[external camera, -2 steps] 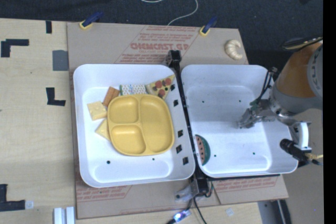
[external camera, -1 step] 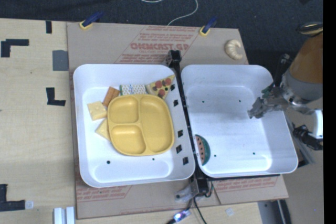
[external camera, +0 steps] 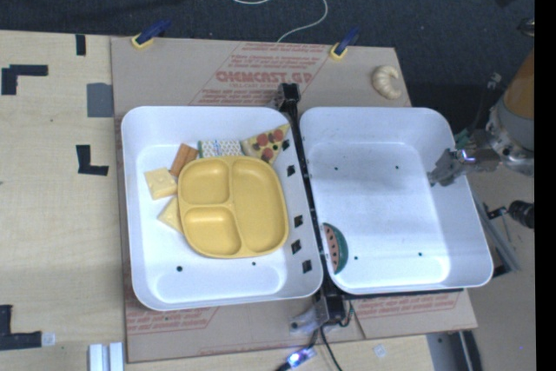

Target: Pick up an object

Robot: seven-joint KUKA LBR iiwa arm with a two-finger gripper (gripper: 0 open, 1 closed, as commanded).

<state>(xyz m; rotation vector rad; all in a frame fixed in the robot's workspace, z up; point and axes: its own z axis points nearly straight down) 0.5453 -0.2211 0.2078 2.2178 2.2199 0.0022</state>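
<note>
— Where's the gripper [external camera: 445, 168]?

— Right edge of the frame, over the right bin [external camera: 391, 187] rim. Can't tell how its jaws stand.

— And something to pick?

— Watermelon slice [external camera: 335, 246], lower left of it; yellow tray [external camera: 233, 206] farther left. Cardboard [external camera: 261, 74] lettering isn't readable.
</note>
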